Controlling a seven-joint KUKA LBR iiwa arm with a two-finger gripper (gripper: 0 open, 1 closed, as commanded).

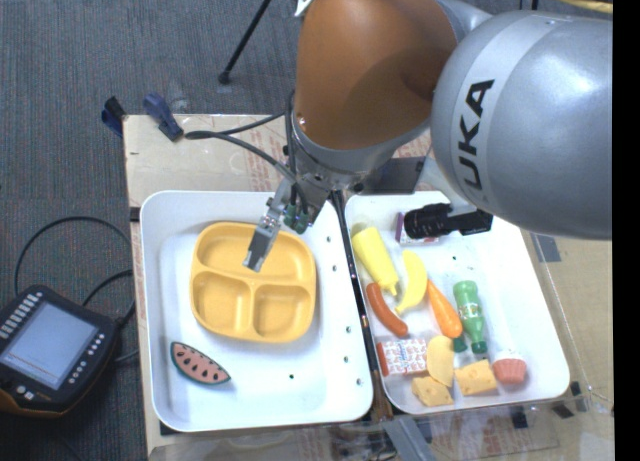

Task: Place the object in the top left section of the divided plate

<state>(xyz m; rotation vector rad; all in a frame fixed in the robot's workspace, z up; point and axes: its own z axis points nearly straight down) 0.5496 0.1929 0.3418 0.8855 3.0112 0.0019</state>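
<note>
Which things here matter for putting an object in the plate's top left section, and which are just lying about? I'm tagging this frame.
In the job: divided plate, its top left section, gripper over the plate.

Lying about: watermelon slice, mustard bottle, banana, sausage, carrot, green bottle, cheese pieces, pendant.

Toy food and gear lying around the bench

A watermelon slice [199,363] is lying in the left bin [300,404], near its front corner. In the right bin [540,349] a yellow bottle [374,256], a banana [413,280], a sausage [387,310], a carrot [445,308] and a green bottle [469,313] are lying side by side, with cheese wedges [455,381] and a pink cupcake [510,370] sitting along the front. A teach pendant [50,347] is resting on the grey floor at left.
</note>
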